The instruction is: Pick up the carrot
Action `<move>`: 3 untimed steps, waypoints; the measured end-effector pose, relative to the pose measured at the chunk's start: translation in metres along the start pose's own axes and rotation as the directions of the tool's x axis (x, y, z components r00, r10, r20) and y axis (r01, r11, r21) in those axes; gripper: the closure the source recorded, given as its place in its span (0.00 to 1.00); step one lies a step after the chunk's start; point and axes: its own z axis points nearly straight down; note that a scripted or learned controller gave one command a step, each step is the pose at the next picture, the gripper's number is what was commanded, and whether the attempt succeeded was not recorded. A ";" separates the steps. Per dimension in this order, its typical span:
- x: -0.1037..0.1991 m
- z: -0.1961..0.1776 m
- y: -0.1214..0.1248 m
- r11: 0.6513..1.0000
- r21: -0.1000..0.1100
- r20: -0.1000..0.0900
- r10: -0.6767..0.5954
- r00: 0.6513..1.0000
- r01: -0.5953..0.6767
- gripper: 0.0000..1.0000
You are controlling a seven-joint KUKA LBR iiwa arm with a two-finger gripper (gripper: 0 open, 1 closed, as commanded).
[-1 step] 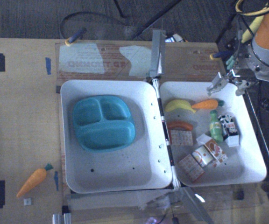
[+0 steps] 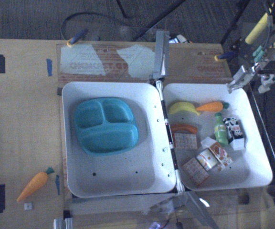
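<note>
Two white bins sit on a wooden bench. One carrot lies near the far edge of the right bin, beside a banana. My gripper hovers over that bin's far right corner; I should descend centred over the carrot.

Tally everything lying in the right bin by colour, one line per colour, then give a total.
Right bin:
Orange: 2, carrot and sausage-shaped piece
Yellow: 1, banana
Green: 1, bottle
Black and white: 1, cow-print carton
Reddish patterned: 3, boxes
Total: 8
</note>
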 end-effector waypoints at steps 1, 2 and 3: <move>0.036 0.091 0.079 0.916 0.000 -0.001 -0.401 0.916 0.401 0.00; -0.006 0.161 0.115 0.770 -0.002 0.000 -0.638 0.770 0.638 0.00; -0.074 0.246 0.106 0.602 -0.002 0.000 -0.798 0.602 0.798 0.00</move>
